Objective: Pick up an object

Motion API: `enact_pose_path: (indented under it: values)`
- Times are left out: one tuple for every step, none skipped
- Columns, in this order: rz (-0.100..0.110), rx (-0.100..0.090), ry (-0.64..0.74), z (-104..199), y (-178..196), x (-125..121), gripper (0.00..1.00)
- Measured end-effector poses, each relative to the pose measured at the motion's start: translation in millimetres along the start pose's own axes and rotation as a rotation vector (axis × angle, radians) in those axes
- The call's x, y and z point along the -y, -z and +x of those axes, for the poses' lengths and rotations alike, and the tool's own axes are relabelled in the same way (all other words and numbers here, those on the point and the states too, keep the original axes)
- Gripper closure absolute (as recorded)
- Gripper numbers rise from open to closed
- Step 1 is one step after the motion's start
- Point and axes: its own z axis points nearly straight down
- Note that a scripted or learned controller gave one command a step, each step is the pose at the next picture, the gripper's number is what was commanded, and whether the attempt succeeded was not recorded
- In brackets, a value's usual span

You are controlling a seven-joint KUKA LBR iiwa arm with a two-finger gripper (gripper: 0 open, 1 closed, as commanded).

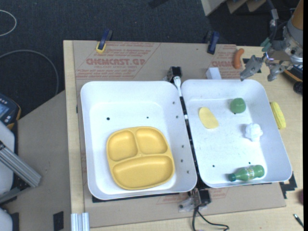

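The gripper (262,67) hangs at the upper right of the camera view, above the far right corner of the right bin (274,143), with the arm's wrist rising behind it toward the right edge. Its two fingers (249,71) are spread apart with nothing between them.

The right bin holds four loose things. A green round object (237,105) sits near the far end, closest to the gripper. To its left, well apart, lies a flat pale yellow oval piece (208,118). A small white crumpled lump (252,131) rests near the right wall, nearer than the green round object. A green bottle (247,173) lies on its side close to the near wall, its cap pointing left.

The left bin (91,143) carries a yellow divided plate (139,156) with three compartments, lying flat in the near half.

Outside the bins, on the brown board surface (130,61), an orange sausage-shaped item (238,58) lies just left of the gripper, and a yellow corn cob (278,115) lies along the outside of the right bin's right wall. Clamps (102,41) grip the far edge of the surface.
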Motion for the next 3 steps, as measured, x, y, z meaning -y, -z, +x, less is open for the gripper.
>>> enact_pose_path:
  values:
    - [-0.004,0.001,0.001,0.0,11.3,-0.7,1.0]
    - [0.003,-0.003,0.006,70.2,8.8,25.2,1.0]
    - [0.01,-0.005,0.011,184.8,-79.7,20.6,1.0]
